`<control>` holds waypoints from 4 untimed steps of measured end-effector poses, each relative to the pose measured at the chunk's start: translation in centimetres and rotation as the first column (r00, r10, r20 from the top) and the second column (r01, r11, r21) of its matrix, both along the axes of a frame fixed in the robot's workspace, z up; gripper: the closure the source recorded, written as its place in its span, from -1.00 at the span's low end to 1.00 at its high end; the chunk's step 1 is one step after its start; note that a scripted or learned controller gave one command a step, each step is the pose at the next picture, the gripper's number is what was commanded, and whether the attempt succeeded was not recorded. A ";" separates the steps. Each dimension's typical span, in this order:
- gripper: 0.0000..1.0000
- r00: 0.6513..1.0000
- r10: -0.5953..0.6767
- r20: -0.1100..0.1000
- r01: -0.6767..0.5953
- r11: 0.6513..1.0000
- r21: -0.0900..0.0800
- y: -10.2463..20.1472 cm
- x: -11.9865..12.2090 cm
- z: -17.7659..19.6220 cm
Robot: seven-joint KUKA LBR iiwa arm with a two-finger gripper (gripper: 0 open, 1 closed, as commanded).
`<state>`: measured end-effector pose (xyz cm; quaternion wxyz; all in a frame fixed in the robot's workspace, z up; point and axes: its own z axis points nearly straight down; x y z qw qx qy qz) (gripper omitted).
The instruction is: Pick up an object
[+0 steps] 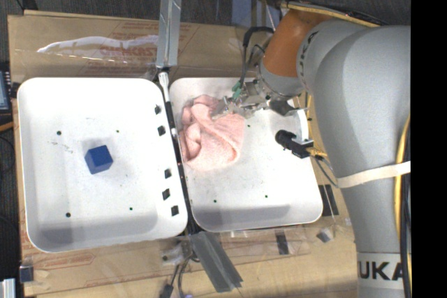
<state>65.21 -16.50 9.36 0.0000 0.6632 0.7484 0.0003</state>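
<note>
Dark carpet surrounds a cardboard-covered worktop (84, 31) that carries two shallow white bins side by side, probably set close so that things can pass from one to the other. A blue cube (98, 158) sits alone near the middle of the left bin (42, 101). In the right bin (279, 199), a crumpled pink cloth (209, 136) lies against the wall shared with the left bin. The grey arm (356, 94) reaches in from the right, its end effector (241, 100) low over the cloth's upper right edge, seemingly touching the fabric, which suggests the cloth is the thing being tried for. Whether it is spread or pinching the cloth I cannot tell, so no hold is confirmed.
</note>
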 end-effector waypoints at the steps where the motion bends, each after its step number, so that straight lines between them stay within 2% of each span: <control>1: -1.00 0.994 0.108 -0.001 -0.108 0.994 0.000 -0.8 -4.2 0.0; 2: -1.00 0.978 0.209 0.001 -0.209 0.978 -0.002 0.2 -3.7 0.0; 3: -1.00 0.965 0.261 -0.002 -0.261 0.965 0.000 1.9 -5.0 -0.1; 4: -1.00 0.954 0.300 -0.001 -0.300 0.954 0.000 2.5 -10.6 -0.1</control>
